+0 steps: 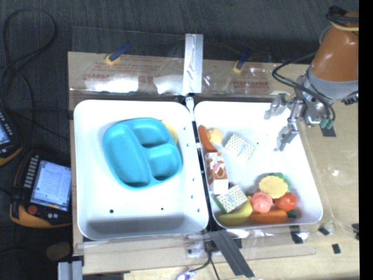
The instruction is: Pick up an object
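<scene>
Dark carpet surrounds the pale wooden tabletop (344,174), which carries two shallow white bins side by side. A blue plastic divided tray (141,150) fills much of the left bin (93,214). Along the right bin's (309,179) left wall and near edge lie small toy foods and cartons: a checked white-and-green box (239,146), a yellow ridged round piece (273,186), a red tomato-like ball (286,201), a yellow banana shape (236,216). The gripper (285,121) hangs over that bin's far right corner, jaws spread apart with nothing between them. By my judgement the pick is not yet made; choosing, descending and closing all remain.
</scene>
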You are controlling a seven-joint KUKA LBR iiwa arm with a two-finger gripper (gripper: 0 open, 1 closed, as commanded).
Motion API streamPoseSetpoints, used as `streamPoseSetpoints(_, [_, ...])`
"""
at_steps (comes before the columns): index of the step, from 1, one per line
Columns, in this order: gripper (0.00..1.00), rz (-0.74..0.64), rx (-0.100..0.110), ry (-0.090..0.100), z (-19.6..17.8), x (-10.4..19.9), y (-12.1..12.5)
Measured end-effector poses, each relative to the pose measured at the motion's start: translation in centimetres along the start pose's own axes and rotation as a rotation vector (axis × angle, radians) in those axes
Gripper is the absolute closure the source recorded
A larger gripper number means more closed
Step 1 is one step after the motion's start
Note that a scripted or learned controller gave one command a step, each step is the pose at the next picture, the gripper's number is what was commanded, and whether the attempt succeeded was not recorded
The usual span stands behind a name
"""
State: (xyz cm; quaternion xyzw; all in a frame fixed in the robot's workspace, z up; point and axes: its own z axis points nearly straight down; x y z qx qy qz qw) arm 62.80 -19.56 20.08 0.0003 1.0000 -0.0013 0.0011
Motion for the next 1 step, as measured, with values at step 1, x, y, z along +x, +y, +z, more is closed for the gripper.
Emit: streamPoseSetpoints(1, [0.0, 0.63, 0.0, 0.002, 10.44, 1.29, 0.44])
